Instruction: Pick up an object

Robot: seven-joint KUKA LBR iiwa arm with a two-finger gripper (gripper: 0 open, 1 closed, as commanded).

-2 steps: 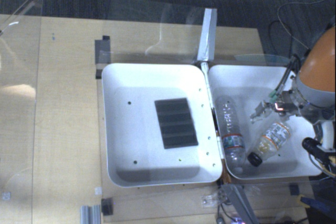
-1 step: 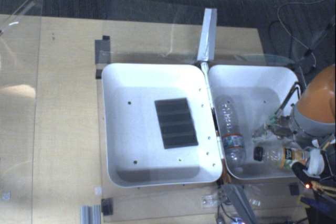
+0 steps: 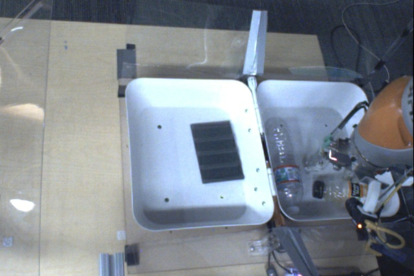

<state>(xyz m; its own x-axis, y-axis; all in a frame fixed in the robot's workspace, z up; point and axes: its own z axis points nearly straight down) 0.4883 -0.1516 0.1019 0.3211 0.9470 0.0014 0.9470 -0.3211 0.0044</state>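
We look down on a pale wooden bench (image 3: 65,139) set against dark carpet, bearing two shallow white bins side by side. The left bin (image 3: 149,113) holds a dark ribbed rectangular pad (image 3: 217,152) lying flat near its middle. The right bin (image 3: 310,97) holds a clear plastic bottle (image 3: 283,158) lying along its left wall, with a small dark item (image 3: 318,189) and some clear clutter nearby that we cannot identify. The arm (image 3: 388,126) reaches in from the right, its orange band over the right bin's far edge, and the gripper (image 3: 335,155) sits low among the clutter; we cannot tell its state. As far as we can judge, nothing is lifted yet, so securing and raising an object remains.
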